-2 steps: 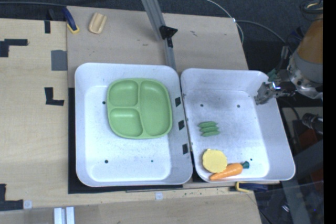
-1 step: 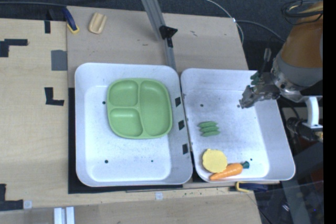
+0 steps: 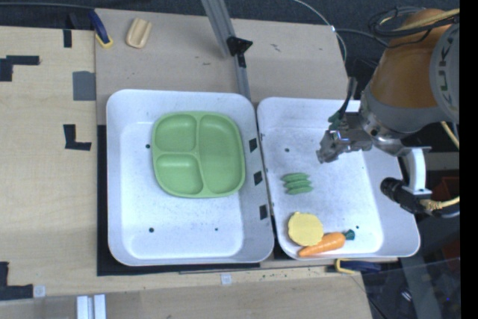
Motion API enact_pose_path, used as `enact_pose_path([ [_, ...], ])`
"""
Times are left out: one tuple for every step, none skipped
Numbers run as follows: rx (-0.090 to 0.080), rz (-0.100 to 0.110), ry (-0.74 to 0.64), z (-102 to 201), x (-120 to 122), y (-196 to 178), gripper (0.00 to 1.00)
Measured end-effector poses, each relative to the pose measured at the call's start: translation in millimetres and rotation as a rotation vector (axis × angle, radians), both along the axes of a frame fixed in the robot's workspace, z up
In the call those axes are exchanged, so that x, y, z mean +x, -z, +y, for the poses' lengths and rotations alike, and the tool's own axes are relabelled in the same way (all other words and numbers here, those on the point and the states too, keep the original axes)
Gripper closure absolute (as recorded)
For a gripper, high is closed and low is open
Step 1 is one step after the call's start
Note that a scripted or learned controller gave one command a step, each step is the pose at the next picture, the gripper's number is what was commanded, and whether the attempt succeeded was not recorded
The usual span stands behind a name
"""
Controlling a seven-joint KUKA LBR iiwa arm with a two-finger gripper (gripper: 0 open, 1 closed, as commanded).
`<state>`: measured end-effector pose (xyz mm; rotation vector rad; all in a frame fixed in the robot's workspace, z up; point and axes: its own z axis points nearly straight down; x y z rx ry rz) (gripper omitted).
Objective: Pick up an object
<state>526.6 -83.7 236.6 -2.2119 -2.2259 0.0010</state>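
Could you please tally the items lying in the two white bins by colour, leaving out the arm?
Green: 2, the divided plate in the left bin and the pea pod in the right bin.
Yellow: 1, the round piece.
Orange: 1, the carrot.
Total: 4

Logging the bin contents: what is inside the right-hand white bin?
The right bin holds a green pea pod, a yellow round piece and a carrot. The gripper and arm cover part of its floor.
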Motion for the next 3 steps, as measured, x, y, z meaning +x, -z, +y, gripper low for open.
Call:
enact_pose_path([
  [0.0, -0.001, -0.001, 51, -5, -7, 1.0],
  [0.0, -0.001, -0.002, 106, -3, -9, 1.0],
  [0.0, 0.0, -0.002, 159, -10, -9, 1.0],
])
